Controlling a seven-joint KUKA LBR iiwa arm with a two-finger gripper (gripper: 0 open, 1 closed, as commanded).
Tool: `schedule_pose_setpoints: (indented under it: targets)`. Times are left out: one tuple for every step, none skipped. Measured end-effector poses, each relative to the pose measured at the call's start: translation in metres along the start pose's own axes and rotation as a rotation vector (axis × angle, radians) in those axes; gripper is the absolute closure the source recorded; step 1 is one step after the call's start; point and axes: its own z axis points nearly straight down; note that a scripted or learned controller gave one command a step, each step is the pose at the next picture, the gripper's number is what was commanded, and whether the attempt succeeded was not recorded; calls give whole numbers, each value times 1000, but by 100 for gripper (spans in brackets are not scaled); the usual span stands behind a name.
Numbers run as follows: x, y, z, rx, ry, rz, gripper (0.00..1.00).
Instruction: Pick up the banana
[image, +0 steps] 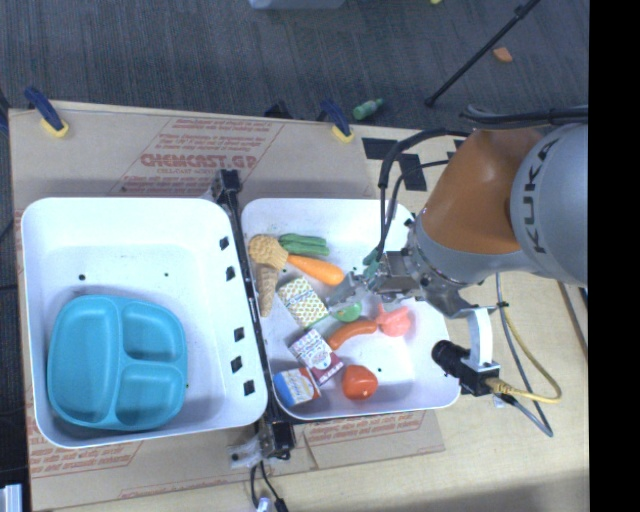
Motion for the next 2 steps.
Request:
schedule_pose_setpoints:
  targets:
    - [73,-2,40,1,-1,39,0]
    - [121,36,49,-1,-1,-63,0]
